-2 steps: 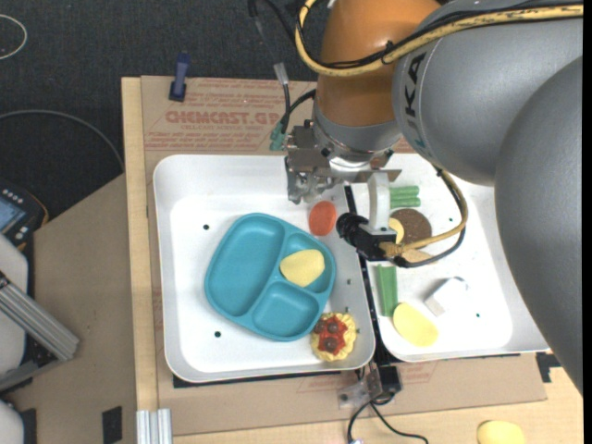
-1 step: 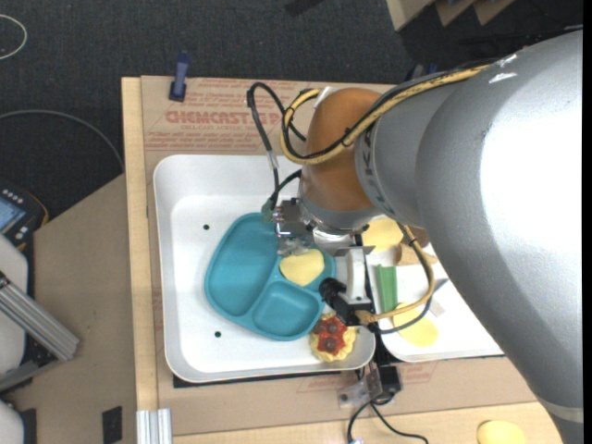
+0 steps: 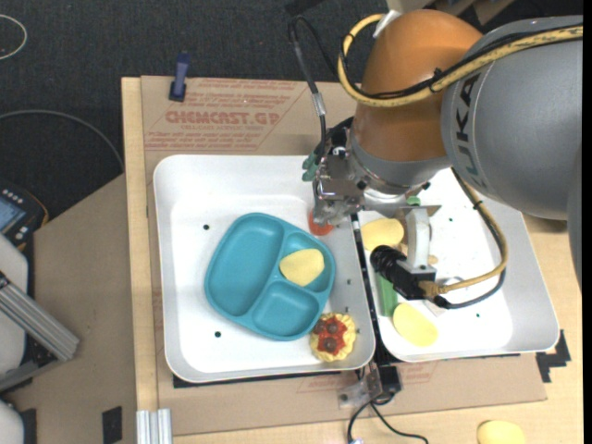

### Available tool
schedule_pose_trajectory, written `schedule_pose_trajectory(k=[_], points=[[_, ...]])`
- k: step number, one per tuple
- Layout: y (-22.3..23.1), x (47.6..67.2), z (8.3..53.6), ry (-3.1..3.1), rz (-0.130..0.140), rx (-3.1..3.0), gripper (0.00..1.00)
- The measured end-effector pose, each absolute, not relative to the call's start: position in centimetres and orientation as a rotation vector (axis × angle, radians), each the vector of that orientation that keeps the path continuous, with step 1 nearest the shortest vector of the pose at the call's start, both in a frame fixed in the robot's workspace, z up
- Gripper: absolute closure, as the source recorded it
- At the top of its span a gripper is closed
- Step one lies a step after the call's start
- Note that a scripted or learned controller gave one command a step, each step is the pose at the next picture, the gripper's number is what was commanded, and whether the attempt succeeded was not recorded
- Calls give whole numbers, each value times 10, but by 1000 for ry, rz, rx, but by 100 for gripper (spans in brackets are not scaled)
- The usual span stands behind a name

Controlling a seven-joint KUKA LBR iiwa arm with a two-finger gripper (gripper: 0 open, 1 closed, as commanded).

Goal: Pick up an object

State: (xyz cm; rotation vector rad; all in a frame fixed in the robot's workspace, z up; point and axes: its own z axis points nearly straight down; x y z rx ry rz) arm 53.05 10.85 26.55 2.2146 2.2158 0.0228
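Camera view: divided teal plate (image 3: 252, 280) lies long axis upper-left to lower-right

A teal plastic divided plate (image 3: 264, 280) lies flat in the middle of the left white bin (image 3: 185, 202), a pale yellow rounded piece (image 3: 302, 265) resting in its right compartment. A red-and-yellow toy (image 3: 334, 335) lies at that bin's near right corner. In the right white bin (image 3: 518, 285), a yellow oval piece (image 3: 414, 324) lies near the front edge, another yellow piece (image 3: 381, 233) by the left wall.
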Motion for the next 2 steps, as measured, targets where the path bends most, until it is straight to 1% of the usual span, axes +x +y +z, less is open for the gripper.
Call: schedule_pose_trajectory(k=[1, 2], points=[[163, 492, 287, 2230, 6, 2214, 100], [191, 521, 388, 2222, 20, 2212, 100]])
